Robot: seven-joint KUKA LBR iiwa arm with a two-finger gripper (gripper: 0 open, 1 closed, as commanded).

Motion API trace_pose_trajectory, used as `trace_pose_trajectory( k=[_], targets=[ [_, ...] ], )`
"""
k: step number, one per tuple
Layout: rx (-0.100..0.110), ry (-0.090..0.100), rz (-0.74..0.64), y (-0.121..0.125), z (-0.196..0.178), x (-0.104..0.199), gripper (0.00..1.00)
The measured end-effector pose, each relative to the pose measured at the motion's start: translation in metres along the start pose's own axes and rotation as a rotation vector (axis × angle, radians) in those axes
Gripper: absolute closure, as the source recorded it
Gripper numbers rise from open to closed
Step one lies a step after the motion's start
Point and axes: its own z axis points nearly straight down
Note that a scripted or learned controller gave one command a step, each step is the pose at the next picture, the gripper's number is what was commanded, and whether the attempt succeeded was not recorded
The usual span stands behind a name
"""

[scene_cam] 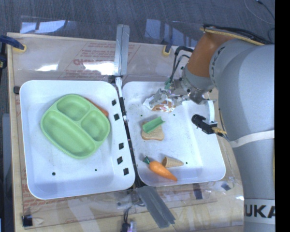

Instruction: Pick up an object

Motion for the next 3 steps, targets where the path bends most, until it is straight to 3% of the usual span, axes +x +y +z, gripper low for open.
trace_pose_trajectory(
  k=[2, 3],
  targets=[
    [-0.011, 0.0, -0.06, -0.005, 0.0, -0.004, 0.0],
    [-0.013, 0.003, -0.067, -0.002, -0.013, -0.002, 1.0]
  ],
)
